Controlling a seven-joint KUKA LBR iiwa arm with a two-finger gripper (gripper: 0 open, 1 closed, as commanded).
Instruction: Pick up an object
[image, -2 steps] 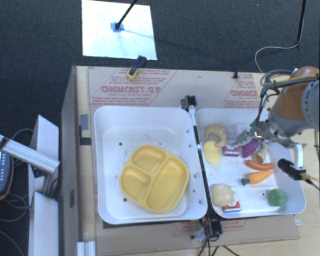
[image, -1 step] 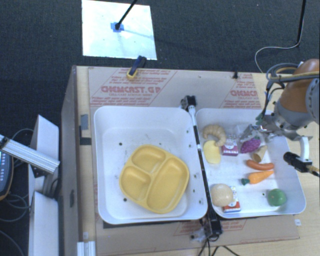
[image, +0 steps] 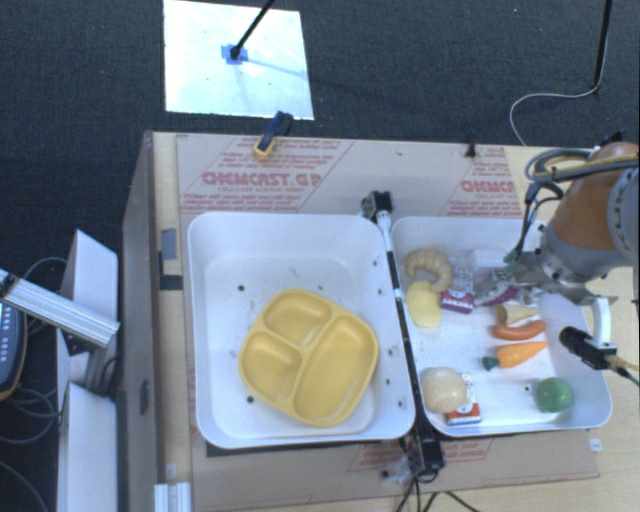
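My gripper (image: 508, 277) hangs low over the back right of the right bin (image: 600, 405), reaching in from the right. Just under it lies a purple thing (image: 497, 296), and I cannot tell whether they touch. Around it in this bin are a croissant (image: 428, 265), a pale yellow fruit (image: 424, 304), a small red and white packet (image: 459, 300), an orange carrot (image: 520, 353) and a sliced orange piece (image: 518, 320). Nearer the front lie a beige bun (image: 444, 388), a small red box (image: 464, 414) and a green ball (image: 552, 394).
The left bin (image: 215, 260) bears a yellow divided plate (image: 308, 355). A black clip (image: 379, 205) sits at the back end of the wall between the bins. A yellow and black tool (image: 271, 135) lies on the board behind the bins.
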